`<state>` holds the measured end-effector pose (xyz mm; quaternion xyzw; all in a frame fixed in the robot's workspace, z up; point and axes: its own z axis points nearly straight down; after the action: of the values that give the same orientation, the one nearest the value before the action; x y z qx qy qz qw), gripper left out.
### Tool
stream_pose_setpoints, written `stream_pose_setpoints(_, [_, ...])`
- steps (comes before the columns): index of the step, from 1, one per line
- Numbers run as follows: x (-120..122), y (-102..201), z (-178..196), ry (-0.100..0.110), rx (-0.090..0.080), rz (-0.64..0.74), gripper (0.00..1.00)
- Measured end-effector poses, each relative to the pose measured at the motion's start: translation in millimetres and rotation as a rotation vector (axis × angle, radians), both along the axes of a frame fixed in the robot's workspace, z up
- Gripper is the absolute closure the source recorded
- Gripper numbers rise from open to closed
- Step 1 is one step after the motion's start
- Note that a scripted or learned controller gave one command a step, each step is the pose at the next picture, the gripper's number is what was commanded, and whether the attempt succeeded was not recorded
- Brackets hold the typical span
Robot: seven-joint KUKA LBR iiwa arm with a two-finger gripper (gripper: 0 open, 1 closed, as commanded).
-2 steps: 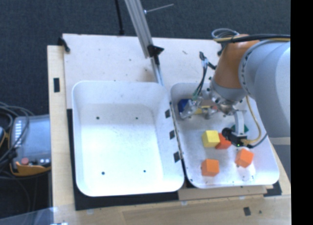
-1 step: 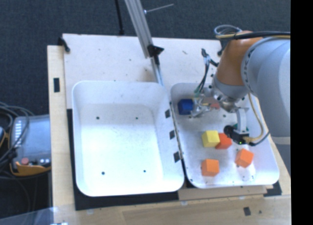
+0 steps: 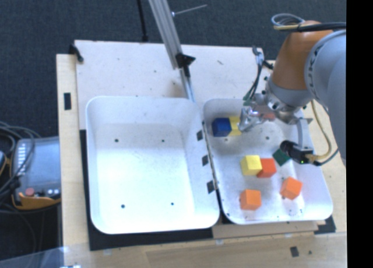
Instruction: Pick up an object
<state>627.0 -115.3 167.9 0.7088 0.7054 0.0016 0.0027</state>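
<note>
The right bin (image 3: 317, 205) holds several blocks. A blue block (image 3: 221, 127) lies at its far left corner, with a yellow piece (image 3: 235, 126) touching its right side. My gripper (image 3: 247, 119) hangs just right of that yellow piece, low in the bin, and I cannot make out its fingers. Nearer the front sit a yellow cube (image 3: 251, 164), a red-orange cube (image 3: 267, 168) touching it, an orange cube (image 3: 250, 198) and another orange cube (image 3: 291, 188). A dark green block (image 3: 281, 157) lies by the right wall.
The left bin (image 3: 93, 144) stands beside the right one. A slanted aluminium post (image 3: 166, 22) rises behind the bins. A black cable with a connector (image 3: 297, 151) hangs from the arm over the right bin's right side.
</note>
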Motion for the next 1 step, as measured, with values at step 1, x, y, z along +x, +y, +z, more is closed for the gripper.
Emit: stream_pose_setpoints(1, [-8.5, -1.6, 52.1, -0.001, 0.000, -0.001, 1.00])
